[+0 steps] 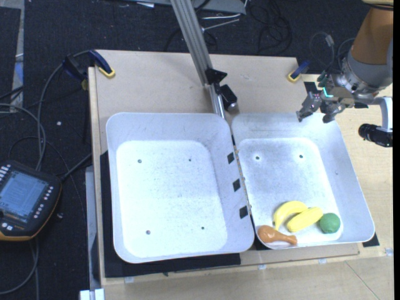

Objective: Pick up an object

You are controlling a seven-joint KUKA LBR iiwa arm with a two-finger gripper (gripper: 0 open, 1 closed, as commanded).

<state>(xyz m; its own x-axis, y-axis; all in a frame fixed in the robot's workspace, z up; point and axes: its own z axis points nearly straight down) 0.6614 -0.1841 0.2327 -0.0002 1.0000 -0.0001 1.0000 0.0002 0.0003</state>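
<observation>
Gripper point(315, 111) over the right bin's point(350, 167) far rim, fingers apart with nothing between them, two bananas point(297, 216), green ball point(329, 222) and orange drumstick point(275, 235) well below it in that bin's near corner, left bin point(125, 136) far to its left.

Even, fairly bright light falls from above. The white bins point(169, 192) are close to washed out, with faint speckle in their floors. Shadows are soft and short, darkest under the near bin edges. The whole picture is slightly soft and grainy, and the floor point(44, 30) at the far left is dim.
</observation>
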